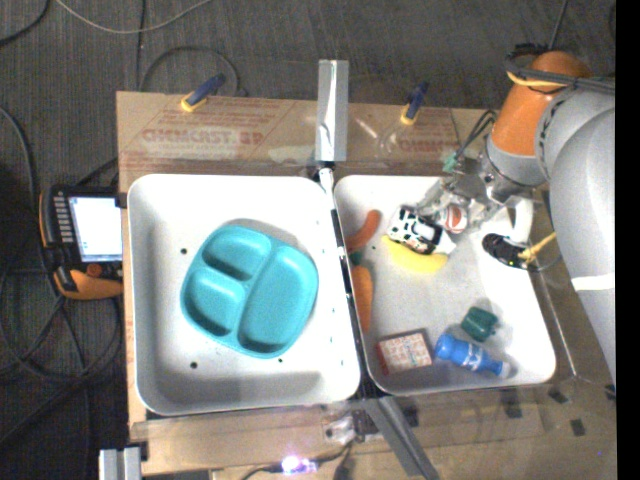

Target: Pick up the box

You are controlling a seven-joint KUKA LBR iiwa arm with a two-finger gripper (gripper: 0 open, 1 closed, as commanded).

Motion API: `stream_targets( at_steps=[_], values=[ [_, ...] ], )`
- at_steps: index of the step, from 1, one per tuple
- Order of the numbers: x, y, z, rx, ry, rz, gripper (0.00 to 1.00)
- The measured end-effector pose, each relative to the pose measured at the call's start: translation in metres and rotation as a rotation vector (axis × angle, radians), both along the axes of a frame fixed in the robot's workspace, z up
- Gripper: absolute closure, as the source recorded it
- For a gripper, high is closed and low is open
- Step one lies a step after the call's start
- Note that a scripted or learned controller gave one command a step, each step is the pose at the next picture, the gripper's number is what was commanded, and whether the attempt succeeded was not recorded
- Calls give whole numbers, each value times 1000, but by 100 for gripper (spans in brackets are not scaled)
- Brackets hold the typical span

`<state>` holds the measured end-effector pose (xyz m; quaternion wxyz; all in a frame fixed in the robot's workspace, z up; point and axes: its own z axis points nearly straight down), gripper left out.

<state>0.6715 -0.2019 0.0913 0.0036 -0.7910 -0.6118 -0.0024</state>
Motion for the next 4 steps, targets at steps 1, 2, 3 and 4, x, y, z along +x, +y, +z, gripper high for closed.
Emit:
stream_targets(
  at_steps=[1, 2, 3, 4],
  values=[
    [1, 0, 10, -5, 1, 3, 100],
    [-3, 41, 103, -9, 2, -170, 100],
    [-20, 108, 53, -9, 5, -95, 100],
    [-15, 81, 34, -8, 2, -58, 100]
  ],
)
